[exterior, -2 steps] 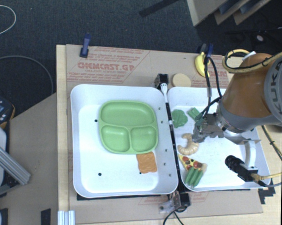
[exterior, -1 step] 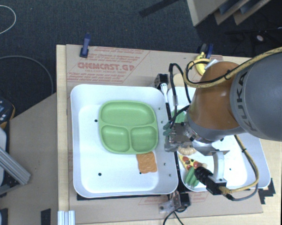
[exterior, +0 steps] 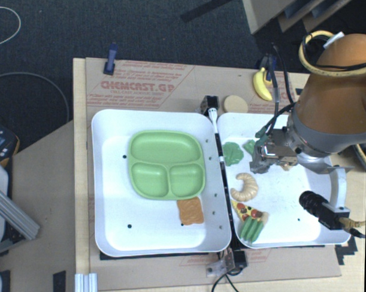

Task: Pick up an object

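The end effector (exterior: 268, 156) hangs over the right bin (exterior: 288, 236), just above a croissant (exterior: 246, 186); I cannot tell how it stands or whether it has anything. Beside it, to the left, lies a green leafy toy (exterior: 232, 153). Nearer the front wall lie a pizza slice (exterior: 248, 212) and a green vegetable piece (exterior: 251, 230). The left bin (exterior: 109, 194) carries a green divided plate (exterior: 166, 164) and a toast slice (exterior: 191, 211). A banana (exterior: 263, 83) lies on the worktop (exterior: 143, 84) behind.

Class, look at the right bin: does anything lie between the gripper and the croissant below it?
Nothing visible does. The gripper hangs over the right bin, and bare white floor separates it from the croissant. The green leaf piece lies off to its left.
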Robot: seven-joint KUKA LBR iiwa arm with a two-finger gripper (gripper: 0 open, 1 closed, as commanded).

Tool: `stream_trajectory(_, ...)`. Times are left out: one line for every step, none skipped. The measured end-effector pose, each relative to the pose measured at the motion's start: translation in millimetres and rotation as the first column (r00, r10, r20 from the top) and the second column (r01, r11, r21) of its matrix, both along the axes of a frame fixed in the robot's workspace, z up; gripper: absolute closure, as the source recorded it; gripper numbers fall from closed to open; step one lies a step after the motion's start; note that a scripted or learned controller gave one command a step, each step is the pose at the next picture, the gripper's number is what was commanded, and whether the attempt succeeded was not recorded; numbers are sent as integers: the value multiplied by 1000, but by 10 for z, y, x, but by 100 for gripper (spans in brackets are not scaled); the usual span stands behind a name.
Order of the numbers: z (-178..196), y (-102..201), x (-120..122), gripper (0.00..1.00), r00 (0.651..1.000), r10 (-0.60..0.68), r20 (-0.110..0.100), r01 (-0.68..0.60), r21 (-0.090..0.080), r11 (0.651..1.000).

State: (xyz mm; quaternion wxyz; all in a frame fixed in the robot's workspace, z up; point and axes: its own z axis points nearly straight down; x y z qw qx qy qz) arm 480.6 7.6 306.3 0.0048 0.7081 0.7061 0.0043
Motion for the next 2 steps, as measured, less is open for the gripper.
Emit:
stream_trajectory(-647, 661, -27, 100, 1000, 9, -21, -9, 2, 1000)
stream_trajectory(-1254, 448, 166, 100, 1000, 0, -20, 0, 0, 1000)
